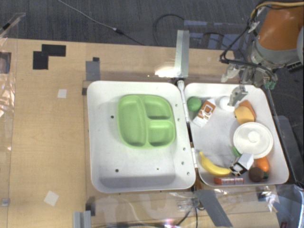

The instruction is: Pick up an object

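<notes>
Hovering over the far end of the right bin (281,152): end effector (236,97), up and left of the white round bowl (252,139). Grip state: cannot tell from this angle. Nothing visibly held.

Pick candidates, all in the right bin, placed off the white bowl:
- orange-yellow wedge (245,113): just above the bowl, touching or nearly so, just beside the end effector tip
- small white round piece (223,102): up-left of the bowl, next to the tip
- brown-and-white carton (205,113): left and up, tilted
- green ball (194,103): further left, against the bin's left wall
- banana (213,165): down-left, lying flat
- black-and-white box (242,163): just below the bowl, touching its edge
- orange fruit (262,164) and brown fruit (256,175): below the bowl, side by side
- red stick-shaped item (228,180): below the banana, along the near wall

Further left of the bowl: left bin (95,127) holding a green divided plate (146,121), lying flat, centred. Both bins side by side on the bench (47,127).
</notes>
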